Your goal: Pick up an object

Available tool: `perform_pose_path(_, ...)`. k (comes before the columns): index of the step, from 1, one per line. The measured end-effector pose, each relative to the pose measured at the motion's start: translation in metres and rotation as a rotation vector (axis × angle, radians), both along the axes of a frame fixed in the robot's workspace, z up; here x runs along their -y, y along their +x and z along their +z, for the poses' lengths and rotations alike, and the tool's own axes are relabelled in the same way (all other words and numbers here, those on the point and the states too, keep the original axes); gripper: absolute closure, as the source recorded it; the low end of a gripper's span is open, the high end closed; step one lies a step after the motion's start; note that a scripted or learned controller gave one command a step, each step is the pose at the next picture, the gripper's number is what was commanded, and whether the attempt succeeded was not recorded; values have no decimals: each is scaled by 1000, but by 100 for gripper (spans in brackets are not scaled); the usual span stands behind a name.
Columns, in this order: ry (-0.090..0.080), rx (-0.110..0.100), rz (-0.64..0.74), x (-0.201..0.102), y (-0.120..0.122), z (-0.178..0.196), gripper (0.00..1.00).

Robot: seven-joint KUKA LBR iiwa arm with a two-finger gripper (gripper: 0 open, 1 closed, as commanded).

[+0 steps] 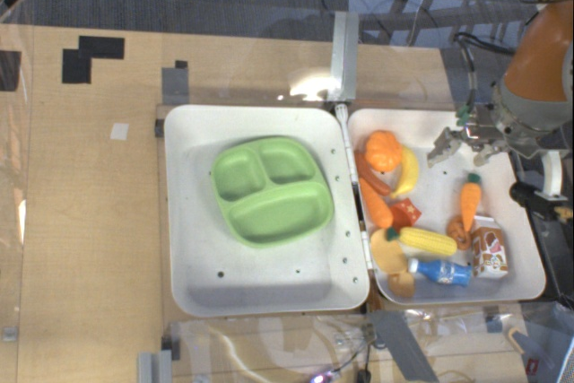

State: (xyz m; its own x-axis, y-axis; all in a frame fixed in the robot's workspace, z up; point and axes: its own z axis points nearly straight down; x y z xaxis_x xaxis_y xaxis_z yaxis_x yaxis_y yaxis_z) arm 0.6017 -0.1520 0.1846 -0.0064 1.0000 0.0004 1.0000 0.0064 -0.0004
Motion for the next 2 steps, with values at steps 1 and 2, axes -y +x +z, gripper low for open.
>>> perform_pose_path(1, -1, 4, 116, -38, 52, -74, 0)
perform_pose_path(2, -3, 16, 247, -42, 6, -95, 0)
